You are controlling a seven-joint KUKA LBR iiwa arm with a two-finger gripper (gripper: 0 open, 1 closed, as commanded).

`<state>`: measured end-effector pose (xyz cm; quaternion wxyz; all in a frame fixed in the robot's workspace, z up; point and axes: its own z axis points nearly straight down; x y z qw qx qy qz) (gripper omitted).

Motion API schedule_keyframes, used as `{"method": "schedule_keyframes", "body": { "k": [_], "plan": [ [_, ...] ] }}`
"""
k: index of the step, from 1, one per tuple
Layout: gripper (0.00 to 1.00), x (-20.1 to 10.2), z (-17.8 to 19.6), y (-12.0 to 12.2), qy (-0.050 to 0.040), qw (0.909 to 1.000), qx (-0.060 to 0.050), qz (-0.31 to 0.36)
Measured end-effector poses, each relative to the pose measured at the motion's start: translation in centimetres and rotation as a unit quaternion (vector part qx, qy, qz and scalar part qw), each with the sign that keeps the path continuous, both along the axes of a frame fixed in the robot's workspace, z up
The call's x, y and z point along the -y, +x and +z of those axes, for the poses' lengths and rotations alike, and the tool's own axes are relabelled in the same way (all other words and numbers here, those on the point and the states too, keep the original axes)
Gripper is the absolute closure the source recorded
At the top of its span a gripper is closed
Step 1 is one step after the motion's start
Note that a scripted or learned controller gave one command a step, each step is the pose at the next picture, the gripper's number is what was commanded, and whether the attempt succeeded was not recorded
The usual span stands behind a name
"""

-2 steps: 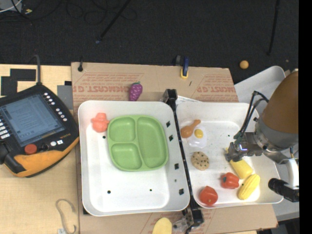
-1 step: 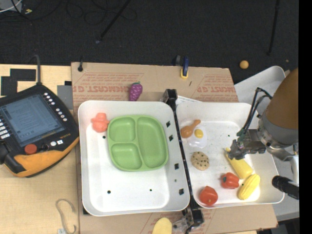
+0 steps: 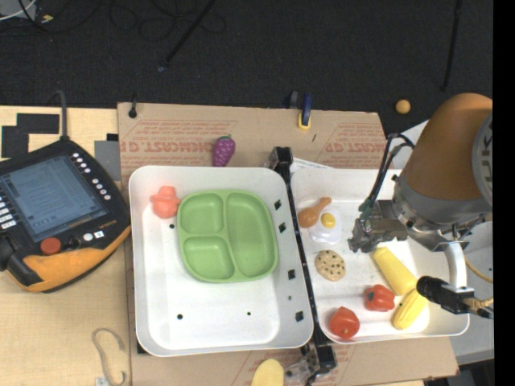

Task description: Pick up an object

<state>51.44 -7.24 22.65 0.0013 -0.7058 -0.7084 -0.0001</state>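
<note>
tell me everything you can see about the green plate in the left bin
The green plate is a rounded-rectangle divided tray that looks like matte plastic, in light green. Raised ridges split it into three compartments: two smaller ones on the view's left, one above the other, and a taller one on the right. It lies flat, right side up, in the upper middle of the left bin, resting on the bin's white floor. A pink toy sits just beside its upper left corner.
</note>
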Motion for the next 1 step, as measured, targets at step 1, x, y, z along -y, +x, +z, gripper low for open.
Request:
{"method": "schedule_keyframes", "body": {
  "k": [1],
  "plan": [
    [1.00, -2.51, 0.25, -1.29, 0.0001, 1.0000, -0.001, -0.001]
  ]
}}
